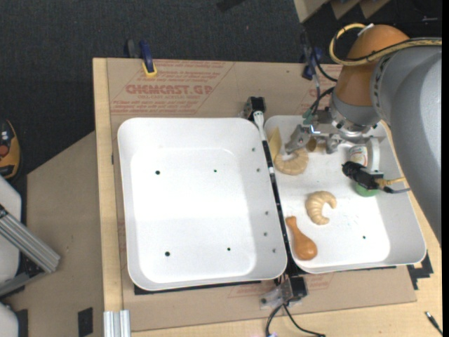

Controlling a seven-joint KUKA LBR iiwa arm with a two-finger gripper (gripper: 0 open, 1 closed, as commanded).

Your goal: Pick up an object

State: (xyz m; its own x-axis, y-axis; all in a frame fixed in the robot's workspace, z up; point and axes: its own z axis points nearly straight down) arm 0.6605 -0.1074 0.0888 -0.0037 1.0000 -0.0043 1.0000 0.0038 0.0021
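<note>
Three pastries lie in your right bin [400,248]; the pincer [309,137], grip unreadable, hovers at twelve o'clock above the nearest croissant [290,163].

Both white bins, the left bin [189,202] and the right bin [400,241], look like smooth moulded plastic with a soft sheen; they sit on a matt brown cardboard sheet [175,83] printed in faded red, over dark, rough-looking carpet [70,20]. The arm [414,97] wears a smooth, slightly glossy grey shell with a shiny orange band [365,48], and its gripper [309,135] looks like bare metal; the croissant [320,206] looks matt and the orange drumstick-shaped toy [302,241] glossy, like plastic.
</note>
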